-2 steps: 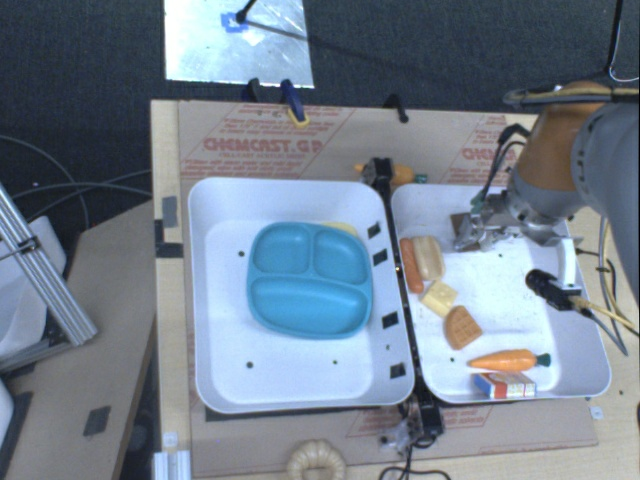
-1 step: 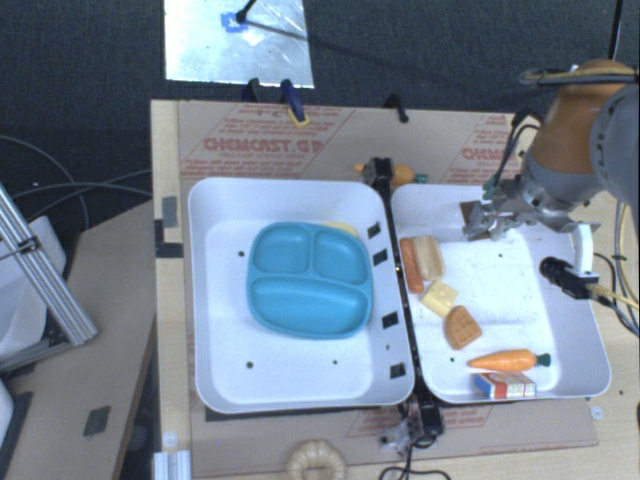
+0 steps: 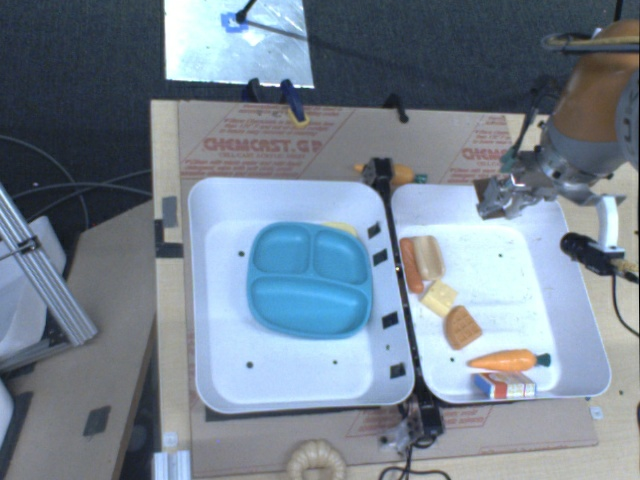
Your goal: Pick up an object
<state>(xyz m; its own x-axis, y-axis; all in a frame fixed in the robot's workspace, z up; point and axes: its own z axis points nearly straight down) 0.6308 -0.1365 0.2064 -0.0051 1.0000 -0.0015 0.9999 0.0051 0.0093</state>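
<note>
The right bin (image 3: 560,268) holds several toy foods: a hot dog in a bun (image 3: 422,260), a pale cheese cube (image 3: 438,297), a brown cracker (image 3: 462,327), an orange carrot (image 3: 510,361) and a small box (image 3: 505,386) at the front edge. My gripper (image 3: 497,197) hangs over the bin's far edge, above and right of the hot dog, apart from all the items. Nothing shows between its fingers.
The left bin (image 3: 215,268) carries a blue divided plate (image 3: 310,278) with a yellow piece (image 3: 341,228) peeking from behind it. A black divider (image 3: 390,268) with clips joins the bins. A small orange object (image 3: 400,175) lies behind the bins.
</note>
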